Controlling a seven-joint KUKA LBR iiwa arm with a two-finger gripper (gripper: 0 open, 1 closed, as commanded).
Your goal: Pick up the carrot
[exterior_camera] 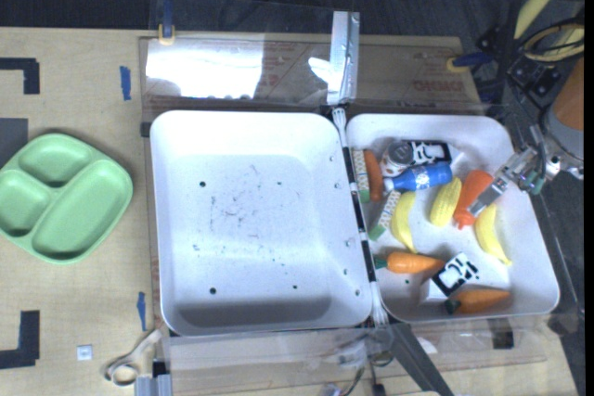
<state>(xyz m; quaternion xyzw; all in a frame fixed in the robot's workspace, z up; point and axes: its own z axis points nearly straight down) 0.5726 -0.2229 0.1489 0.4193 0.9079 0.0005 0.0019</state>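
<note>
Several orange carrots lie in the right bin [534, 241]. One carrot [371, 170] rests against the bin's left wall, one [413, 262] lies near the middle front, and another [481, 299] sits at the front edge. A fourth orange carrot-like piece [473, 192] lies tilted at the right, between two bananas. My gripper [516, 170] reaches in from the right, its tip just above and to the right of that tilted piece. Whether it touches the piece is unclear.
Also in the right bin are yellow bananas [404, 218] [490, 235] [444, 201], a blue bottle [419, 178] and black-and-white items [422, 150] [455, 272]. The left bin [167, 227] adjoins it. A green divided plate [63, 196] sits far left.
</note>
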